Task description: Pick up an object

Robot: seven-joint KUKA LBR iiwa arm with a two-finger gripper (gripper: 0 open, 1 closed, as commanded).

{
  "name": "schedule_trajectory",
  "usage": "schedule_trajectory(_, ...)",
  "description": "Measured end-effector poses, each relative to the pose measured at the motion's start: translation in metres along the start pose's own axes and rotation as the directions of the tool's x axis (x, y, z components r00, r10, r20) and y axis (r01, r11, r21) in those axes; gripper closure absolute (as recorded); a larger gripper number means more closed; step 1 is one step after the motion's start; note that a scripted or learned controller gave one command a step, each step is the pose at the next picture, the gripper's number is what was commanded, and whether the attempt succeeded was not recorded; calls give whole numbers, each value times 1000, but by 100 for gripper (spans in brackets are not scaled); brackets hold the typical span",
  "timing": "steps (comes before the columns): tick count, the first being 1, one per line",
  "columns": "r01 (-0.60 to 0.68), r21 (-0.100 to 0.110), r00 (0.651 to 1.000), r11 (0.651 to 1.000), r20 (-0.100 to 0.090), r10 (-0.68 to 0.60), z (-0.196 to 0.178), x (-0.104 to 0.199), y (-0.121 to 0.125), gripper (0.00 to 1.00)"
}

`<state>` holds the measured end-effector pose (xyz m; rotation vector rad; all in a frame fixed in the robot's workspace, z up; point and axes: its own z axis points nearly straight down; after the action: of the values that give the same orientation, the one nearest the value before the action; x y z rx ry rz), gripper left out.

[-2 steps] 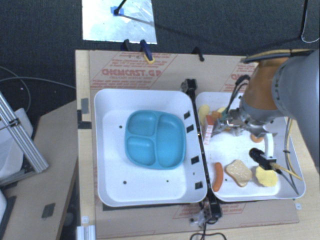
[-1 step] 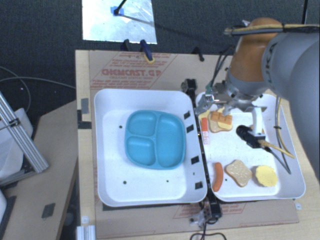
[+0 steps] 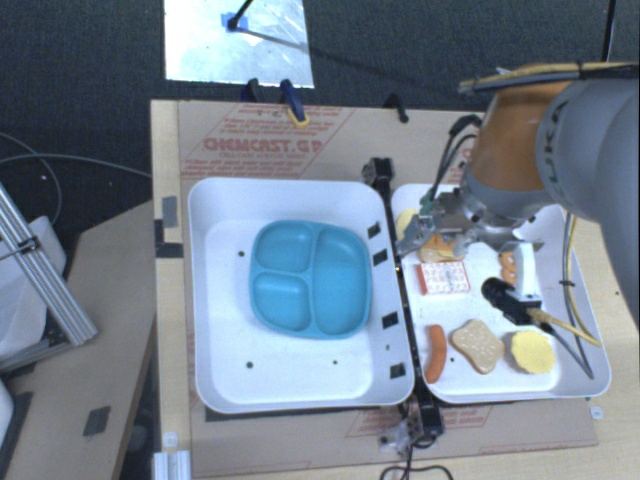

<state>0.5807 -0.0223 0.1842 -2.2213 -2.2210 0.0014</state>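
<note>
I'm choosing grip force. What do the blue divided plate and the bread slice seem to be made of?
Blue divided plate: likely molded plastic, with smooth, even colour, a soft sheen and rounded compartment ridges. Bread slice: probably a plastic or foam toy, tan and matte with a darker crust edge; the texture is too small to tell.

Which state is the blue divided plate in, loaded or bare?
Bare. The blue divided plate lies flat in the left bin, and all its compartments show plain blue with no item inside.
</note>
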Motion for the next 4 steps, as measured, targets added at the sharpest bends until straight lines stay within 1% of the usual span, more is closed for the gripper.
schedule_trajectory(1, 10, -16, 1000, 1000, -2, -10, -83, 45, 59, 0)
schedule_trajectory(2, 10, -7, 1000, 1000, 0, -10, -89, 41, 57, 100)
schedule_trajectory(3, 8, 7, 1000, 1000, -2, -8, -32, 83, 3, 100)
schedule_trajectory(4, 8, 6, 1000, 1000, -2, -8, 2, 114, -49, 100)
